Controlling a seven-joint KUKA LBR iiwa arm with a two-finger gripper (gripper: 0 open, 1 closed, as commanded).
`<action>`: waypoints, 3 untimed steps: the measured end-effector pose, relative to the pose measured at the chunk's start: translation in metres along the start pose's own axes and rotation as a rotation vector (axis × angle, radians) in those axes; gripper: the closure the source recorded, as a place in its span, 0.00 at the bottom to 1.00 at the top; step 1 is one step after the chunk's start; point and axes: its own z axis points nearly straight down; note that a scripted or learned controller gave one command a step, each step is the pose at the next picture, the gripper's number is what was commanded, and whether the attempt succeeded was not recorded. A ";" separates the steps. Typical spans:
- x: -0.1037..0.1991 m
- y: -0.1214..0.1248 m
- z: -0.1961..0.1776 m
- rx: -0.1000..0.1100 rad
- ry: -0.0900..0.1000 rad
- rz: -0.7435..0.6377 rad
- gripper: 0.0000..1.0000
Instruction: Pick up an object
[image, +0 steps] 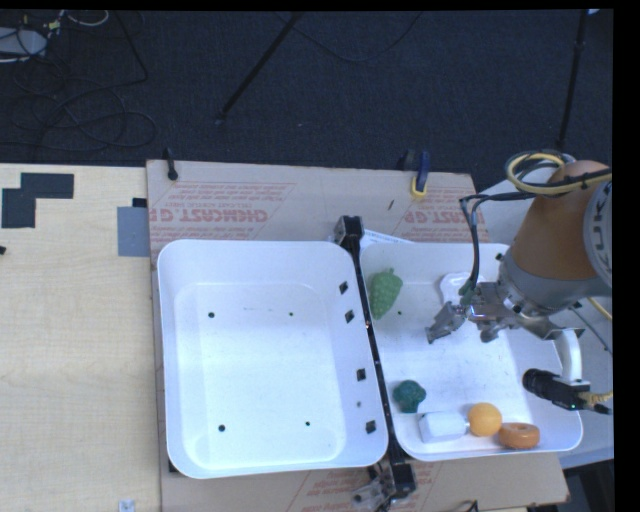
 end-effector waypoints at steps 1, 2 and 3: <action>-0.005 0.001 -0.006 -0.008 -0.006 0.007 0.00; 0.048 0.036 0.077 -0.009 -0.006 0.002 0.00; -0.012 0.023 0.019 -0.013 -0.010 0.011 0.00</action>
